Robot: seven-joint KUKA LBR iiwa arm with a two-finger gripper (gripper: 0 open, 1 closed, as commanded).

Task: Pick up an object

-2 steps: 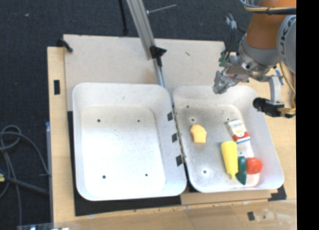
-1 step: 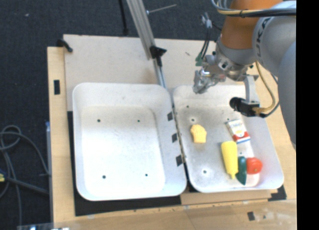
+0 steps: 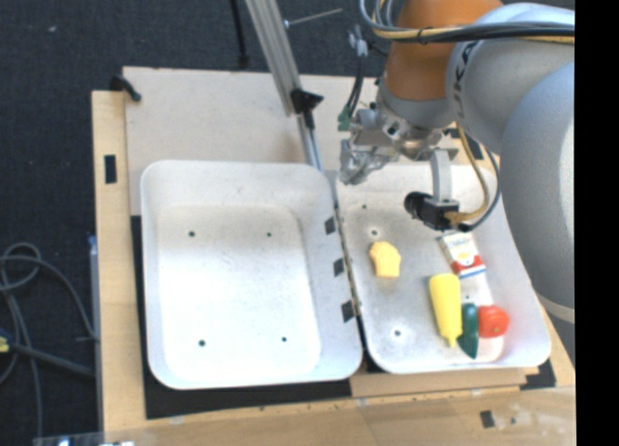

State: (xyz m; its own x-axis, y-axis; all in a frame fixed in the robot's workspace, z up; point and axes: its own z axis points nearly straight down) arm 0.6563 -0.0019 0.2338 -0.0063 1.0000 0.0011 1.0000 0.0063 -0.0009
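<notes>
Above the right bin's (image 3: 513, 241) far-left corner hangs the hand (image 3: 354, 169); whether open or closed, I cannot tell, and nothing shows in it. Below lie one yellow block (image 3: 385, 260), one yellow bottle (image 3: 445, 307), one white tube (image 3: 466, 262), one green piece (image 3: 469, 330), one red-capped item (image 3: 492, 322). Two bins sit on the desk (image 3: 222, 110).

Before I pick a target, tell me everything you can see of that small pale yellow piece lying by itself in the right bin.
The small yellow piece is a pale, matte, blocky lump, possibly foam or plastic, a little narrower at its top. It lies flat on the floor of the right bin, near the divide between the bins, touching nothing else. The gripper is above and left of it, well apart.
</notes>
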